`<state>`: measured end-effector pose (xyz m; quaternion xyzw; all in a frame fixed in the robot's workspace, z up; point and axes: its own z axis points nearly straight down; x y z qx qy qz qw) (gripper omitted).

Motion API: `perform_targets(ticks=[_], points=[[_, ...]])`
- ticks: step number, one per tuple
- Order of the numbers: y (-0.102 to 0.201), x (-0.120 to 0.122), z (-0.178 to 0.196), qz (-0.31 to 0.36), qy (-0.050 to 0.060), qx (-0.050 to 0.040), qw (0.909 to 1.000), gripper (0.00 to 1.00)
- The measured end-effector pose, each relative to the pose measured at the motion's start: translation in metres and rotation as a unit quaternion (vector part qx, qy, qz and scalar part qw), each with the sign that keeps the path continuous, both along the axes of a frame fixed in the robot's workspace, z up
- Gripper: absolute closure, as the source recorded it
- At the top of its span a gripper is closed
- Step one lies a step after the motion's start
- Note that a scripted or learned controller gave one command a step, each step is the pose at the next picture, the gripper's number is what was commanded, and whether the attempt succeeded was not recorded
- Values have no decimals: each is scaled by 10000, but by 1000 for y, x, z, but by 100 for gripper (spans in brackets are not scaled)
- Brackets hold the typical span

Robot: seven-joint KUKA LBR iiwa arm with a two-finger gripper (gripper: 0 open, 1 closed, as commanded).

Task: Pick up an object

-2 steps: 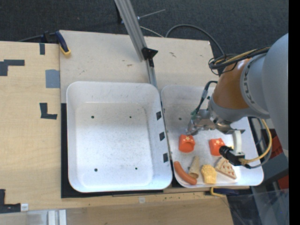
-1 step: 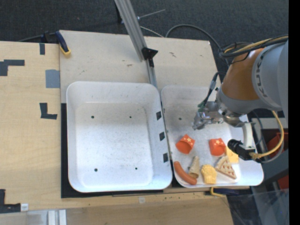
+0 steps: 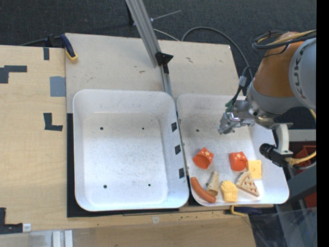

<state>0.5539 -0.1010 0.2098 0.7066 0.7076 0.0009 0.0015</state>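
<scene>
the arm comes in from the right, its orange band bulking over the right bin. the gripper hangs above the bare upper middle of that bin, fingers pointing down — from here i cannot tell how far apart they are, and nothing shows between them.

all the small things sit in the near part of the right bin, well apart from the gripper. an orange-red cup-like piece lies on its side toward the middle. to its right is a second red piece, and touching that, a yellow block. below those, a tan wedge with red dots like a pizza slice lies beside a yellow lumpy piece. a small beige stick-like item stands just left of the yellow lump, and a red sausage lies along the bin's front left corner.

the left bin sits just beside the right one — their rims touching. a metal pole slants down from the top to where the two bins meet.
</scene>
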Motion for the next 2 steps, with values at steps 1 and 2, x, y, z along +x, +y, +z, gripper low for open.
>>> perform_targets(ticks=[1,2], points=[[51,2,-7,23,28,13,10000,100],[105,7,-13,28,30,13,10000,100]])
